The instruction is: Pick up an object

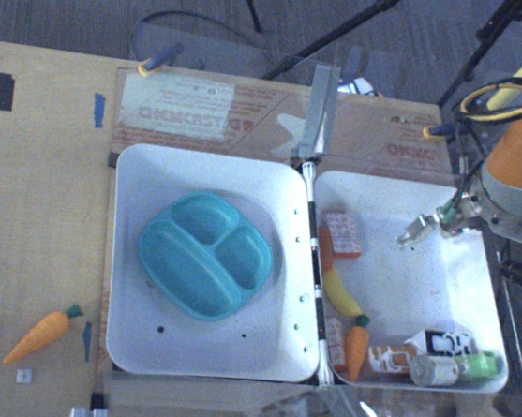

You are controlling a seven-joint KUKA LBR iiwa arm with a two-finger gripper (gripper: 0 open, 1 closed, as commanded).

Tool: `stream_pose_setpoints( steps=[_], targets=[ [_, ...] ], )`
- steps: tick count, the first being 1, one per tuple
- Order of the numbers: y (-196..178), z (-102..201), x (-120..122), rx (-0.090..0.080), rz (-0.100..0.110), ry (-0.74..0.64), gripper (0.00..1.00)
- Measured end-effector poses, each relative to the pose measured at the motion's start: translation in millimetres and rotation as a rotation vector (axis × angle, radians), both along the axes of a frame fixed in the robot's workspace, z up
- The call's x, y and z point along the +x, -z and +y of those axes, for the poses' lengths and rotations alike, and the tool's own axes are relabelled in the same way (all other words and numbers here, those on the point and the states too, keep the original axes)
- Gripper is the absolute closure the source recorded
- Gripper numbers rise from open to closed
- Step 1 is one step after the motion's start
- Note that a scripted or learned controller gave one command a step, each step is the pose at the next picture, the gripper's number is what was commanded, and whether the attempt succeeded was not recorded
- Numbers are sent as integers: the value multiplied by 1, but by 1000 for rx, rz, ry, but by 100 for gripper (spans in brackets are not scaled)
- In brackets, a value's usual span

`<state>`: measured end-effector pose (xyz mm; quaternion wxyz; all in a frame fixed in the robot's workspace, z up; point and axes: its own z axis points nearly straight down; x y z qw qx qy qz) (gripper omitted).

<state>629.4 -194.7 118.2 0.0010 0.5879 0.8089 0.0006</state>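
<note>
My gripper (415, 231) hangs over the upper middle of the right bin (479, 277), open, with nothing between its fingers. Below and left of it lies a red and white box (343, 235) by the bin's left wall. A yellow banana (343, 296) and a toy carrot (355, 349) lie further down that wall. Along the front wall are a small carton (392, 358), a black and white pack (450, 344) and a bottle with a green cap (454, 369). The left bin (142, 179) holds a blue divided plate (205, 255).
A second toy carrot (38, 336) lies on the wooden bench left of the bins. A grey divider post (318, 115) stands behind the seam between the bins. The bare white floor of the right bin (421, 289) lies under the gripper.
</note>
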Motion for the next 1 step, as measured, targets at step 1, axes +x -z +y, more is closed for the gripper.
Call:
stream_pose_setpoints(
  steps=[1],
  targets=[
    [-59, -27, 39, -1, -2, 75, 0]
  ],
)
